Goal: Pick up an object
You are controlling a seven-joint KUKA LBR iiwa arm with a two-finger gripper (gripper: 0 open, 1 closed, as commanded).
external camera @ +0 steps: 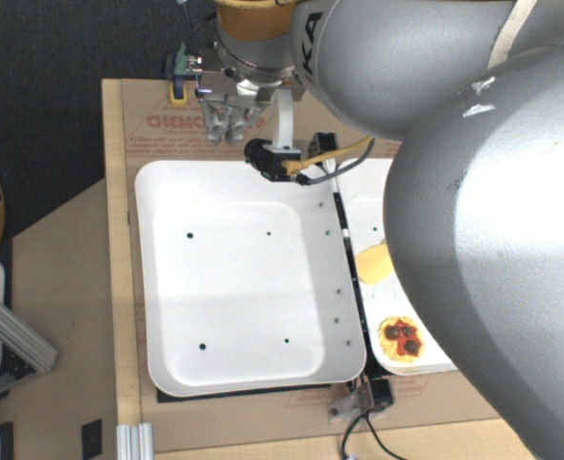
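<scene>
While the arm (474,161) is reaching in from three o'clock and covering most of the right bin (370,209), the gripper (229,123) is hanging at twelve o'clock over the cardboard sheet (119,257), beyond the far rim of the left bin (234,286). It is probably being held there clear of both bins, and whether it is released or clenched cannot be told. A yellow object (373,262) and a red-and-dark object (400,338) are lying apart at four o'clock in the right bin's exposed strip, well apart from the gripper, with the arm cutting off the yellow one's edge.

Bright, even light; soft shadows
</scene>
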